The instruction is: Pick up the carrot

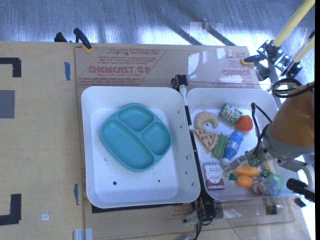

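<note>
The carrot (247, 172) is an orange piece lying in the near right part of the right bin (200, 96). Another orange piece (244, 181) lies just in front of it. My gripper (248, 159) hangs low over the bin, right behind the carrot and close to touching it. The grey arm with its orange band (296, 120) reaches in from the right and hides the bin's right side. Nothing is visibly lifted off the bin floor.
The right bin also holds a croissant (205, 118), a green can (230, 113), a tomato (244, 123), a waffle slice (206, 137), a blue bottle (232, 145), a red carton (214, 176) and a small bottle (266, 184). A teal divided plate (135, 136) sits in the left bin (100, 184).
</note>
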Robot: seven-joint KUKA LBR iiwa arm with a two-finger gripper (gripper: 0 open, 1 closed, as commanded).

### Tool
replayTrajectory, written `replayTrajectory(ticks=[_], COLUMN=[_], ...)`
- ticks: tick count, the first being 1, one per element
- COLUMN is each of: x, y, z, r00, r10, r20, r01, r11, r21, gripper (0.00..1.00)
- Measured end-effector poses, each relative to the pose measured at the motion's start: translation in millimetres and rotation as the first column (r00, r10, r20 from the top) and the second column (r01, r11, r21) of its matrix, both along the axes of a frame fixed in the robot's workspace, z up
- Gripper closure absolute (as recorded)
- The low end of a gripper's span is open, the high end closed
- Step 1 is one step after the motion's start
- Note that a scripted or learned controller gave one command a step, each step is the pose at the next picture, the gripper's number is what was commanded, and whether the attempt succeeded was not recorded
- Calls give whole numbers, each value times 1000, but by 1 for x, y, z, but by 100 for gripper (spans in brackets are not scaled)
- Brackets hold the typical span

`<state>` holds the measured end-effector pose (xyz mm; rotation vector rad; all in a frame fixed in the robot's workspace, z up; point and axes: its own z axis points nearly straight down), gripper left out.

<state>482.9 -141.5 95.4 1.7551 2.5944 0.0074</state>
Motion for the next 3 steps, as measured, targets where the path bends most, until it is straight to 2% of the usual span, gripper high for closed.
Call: replayTrajectory(ticks=[1,2,3], x=[1,4,4], y=[38,39,40], z=[-5,7,6], r00=[978,978,978], r10=[209,207,207], r20=[1,13,11], r01=[-209,-207,-207], r11=[978,978,978], r21=[-9,-10,-9], gripper=[0,100,0])
